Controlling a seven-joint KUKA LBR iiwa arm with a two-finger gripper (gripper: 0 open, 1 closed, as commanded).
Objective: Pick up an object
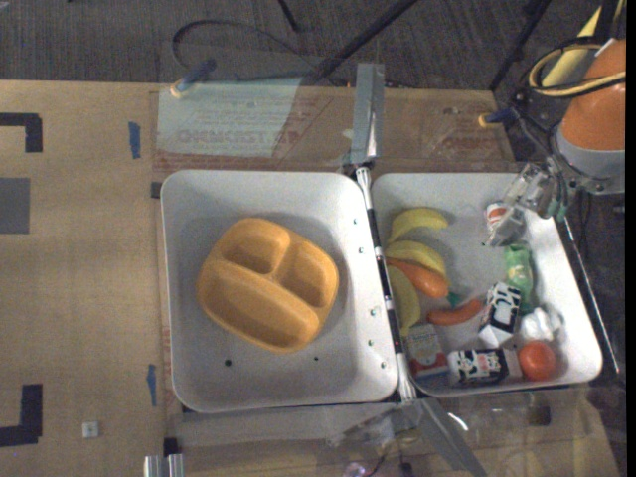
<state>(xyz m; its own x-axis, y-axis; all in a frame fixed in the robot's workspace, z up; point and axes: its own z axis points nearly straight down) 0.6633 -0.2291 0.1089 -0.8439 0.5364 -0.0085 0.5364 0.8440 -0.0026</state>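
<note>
- Objects for picking lie in the right bin (586, 311): yellow bananas (415, 241) at its left side, an orange carrot-like piece (425, 278) just below them, and a red-orange sausage shape (455, 313) near the middle.
- Along the near edge of that bin sit a small red-and-white carton (425, 348), a black-and-white milk carton (481, 366) lying on its side, and an orange-red round fruit (538, 360) at the right.
- A second black-and-white carton (503, 309) stands tilted near the centre, with a green packet (518, 265) just above it and a small white item (540, 322) to its right.
- The jaws (532, 195) hang over the far right corner of the right bin, below the orange band; whether they are wide or narrow cannot be told.
- A small white-and-red object (500, 223) lies just beside the jaws; it cannot be told whether they touch it.
- The left bin (189, 217) holds an orange divided tray (267, 283), tilted, near its centre.
- Both bins rest side by side on the brown tabletop (79, 266).
</note>
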